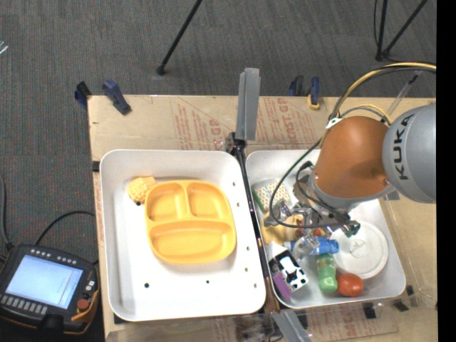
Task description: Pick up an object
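Currently low over the right bin (396, 276), under the orange band of the arm (349, 161): gripper (314, 228), set among the clutter. Open or closed: cannot be told, wrist and cabling covering it from above. Nothing seen clamped in it.

Just below the gripper, possibly touching: blue-and-clear item (318, 246), judged the likeliest thing to be picked. Long axis roughly across the view, left to right, the blue end pointing right towards the round white lid (363, 252). Exact shape hard to make out.

Just left of the gripper: yellow piece (278, 231), partly covered. Further up-left: dotted mesh pouch (266, 194), against the bin wall.

Below the blue-and-clear item: green bottle-like object (327, 277), long axis running up and down the view. Beside it on the right, touching or nearly so: red tomato-like object (350, 284). Down-left of the gripper: black-and-white toy (291, 272) with a purple part, lying aslant near the bin's lower-left corner.

Well apart to the left, in the left bin (114, 262): yellow divided tray (190, 221), flat, with a yellow corn-like piece (140, 187) touching its upper-left corner.

Progress, as a judgement: approach made, grasp not confirmed, every object resting in a bin. Left to do: close on one item, lift it clear of its neighbours.
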Controlling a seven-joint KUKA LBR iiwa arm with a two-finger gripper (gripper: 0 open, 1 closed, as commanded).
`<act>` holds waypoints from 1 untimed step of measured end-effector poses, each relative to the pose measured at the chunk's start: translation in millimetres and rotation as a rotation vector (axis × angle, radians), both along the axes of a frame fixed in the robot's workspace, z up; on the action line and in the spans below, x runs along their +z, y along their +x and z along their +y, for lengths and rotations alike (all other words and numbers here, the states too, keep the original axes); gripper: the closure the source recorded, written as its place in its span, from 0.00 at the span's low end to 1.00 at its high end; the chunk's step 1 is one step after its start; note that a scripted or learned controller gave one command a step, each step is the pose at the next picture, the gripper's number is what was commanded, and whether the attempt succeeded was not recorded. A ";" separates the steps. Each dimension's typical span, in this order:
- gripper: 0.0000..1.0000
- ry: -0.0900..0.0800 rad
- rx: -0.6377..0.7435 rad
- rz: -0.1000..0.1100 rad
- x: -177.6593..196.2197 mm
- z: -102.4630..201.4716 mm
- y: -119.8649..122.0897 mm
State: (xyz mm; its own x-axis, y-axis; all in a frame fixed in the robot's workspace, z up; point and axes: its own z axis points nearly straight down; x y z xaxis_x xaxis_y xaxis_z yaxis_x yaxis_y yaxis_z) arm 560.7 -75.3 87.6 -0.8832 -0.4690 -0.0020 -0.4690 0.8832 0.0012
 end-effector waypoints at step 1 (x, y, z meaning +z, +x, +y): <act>0.00 -0.002 -0.030 0.001 0.3 -68.3 -47.6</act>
